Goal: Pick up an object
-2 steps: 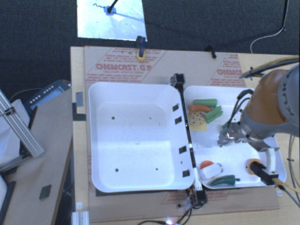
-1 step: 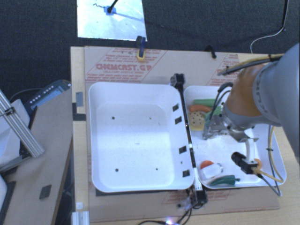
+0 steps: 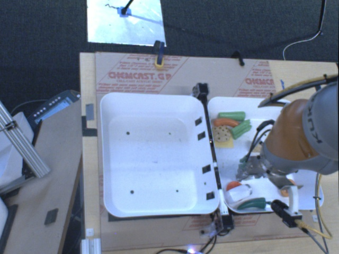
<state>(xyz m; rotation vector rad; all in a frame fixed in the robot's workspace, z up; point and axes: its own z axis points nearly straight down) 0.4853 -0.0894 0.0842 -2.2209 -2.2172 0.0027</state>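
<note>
claw (image 3: 246,169) over right bin (image 3: 222,103), green pieces (image 3: 231,115) (orange too) nearby

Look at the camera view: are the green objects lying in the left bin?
No, the green objects lie in the right bin, near its far edge.

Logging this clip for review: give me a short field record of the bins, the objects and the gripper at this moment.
left bin: white, shallow
right bin: holds all the objects seen
far end of right bin: green pieces, orange piece, round waffle-like item
near end: red-and-white object, green-handled tool
gripper: low over right bin, beside the red-and-white object
grasp: cannot tell
</note>
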